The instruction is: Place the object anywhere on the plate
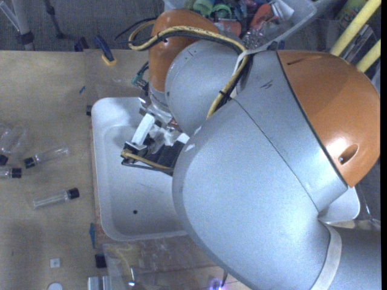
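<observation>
Tan wood makes up the surface (42,95), and at the left centre of the frame it bears a shallow white bin (97,162). Low inside that bin, toward its upper part, sits the claw (156,139), tucked under the grey arm (260,186) that reaches in from the lower right and covers the bin's right side. Whether the claw is released or clenched cannot be told from this angle, and nothing can be seen gripped in it. Where the object and the plate lie is likewise hidden, most likely under the arm's bulk, so the step in hand reads as a reach down into the bin, toward either a pick or a set-down. Below the claw the bin floor is bare white save a small dark speck (134,211) near the lower left corner. To do this step well, I judge the claw should come down square and slowly, keep off the bin's left wall, which is near, and close only once the object sits squarely in its reach. If something is carried, it should be lowered until it rests on the plate, not dropped. Farther out, at the left of the frame, clear vials with black caps (54,196) lie loose on the wood, a blue clip (106,54) lies toward the upper left, and a crate of bright toys (300,9) stands at the top.
</observation>
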Available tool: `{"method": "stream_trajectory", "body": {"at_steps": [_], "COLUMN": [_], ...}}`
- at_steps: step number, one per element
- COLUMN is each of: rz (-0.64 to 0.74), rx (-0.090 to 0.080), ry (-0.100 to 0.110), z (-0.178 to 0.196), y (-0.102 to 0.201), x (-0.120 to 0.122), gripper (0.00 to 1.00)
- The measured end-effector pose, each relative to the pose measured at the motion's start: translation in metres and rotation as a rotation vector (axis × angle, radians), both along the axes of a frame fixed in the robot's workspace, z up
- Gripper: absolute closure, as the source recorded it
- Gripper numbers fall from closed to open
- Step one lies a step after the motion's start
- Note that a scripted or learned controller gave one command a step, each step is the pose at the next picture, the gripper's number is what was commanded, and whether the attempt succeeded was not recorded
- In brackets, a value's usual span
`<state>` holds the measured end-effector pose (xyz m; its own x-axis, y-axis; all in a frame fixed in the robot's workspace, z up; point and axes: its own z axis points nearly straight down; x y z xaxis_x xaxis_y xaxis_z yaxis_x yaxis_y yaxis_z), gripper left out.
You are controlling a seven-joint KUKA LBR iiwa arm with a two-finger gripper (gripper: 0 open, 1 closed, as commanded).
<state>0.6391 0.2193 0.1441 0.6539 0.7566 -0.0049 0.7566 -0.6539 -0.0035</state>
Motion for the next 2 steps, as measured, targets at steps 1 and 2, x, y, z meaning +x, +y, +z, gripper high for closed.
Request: {"method": "stream_trajectory", "body": {"at_steps": [1, 2], "rz": [0.325, -0.102], "rx": [0.001, 0.001], "ry": [-0.003, -0.006], "z": [0.091, 0.238], "y": [0.007, 0.006], "x": [0.019, 0.027], "gripper": [1.0, 1.0]}}
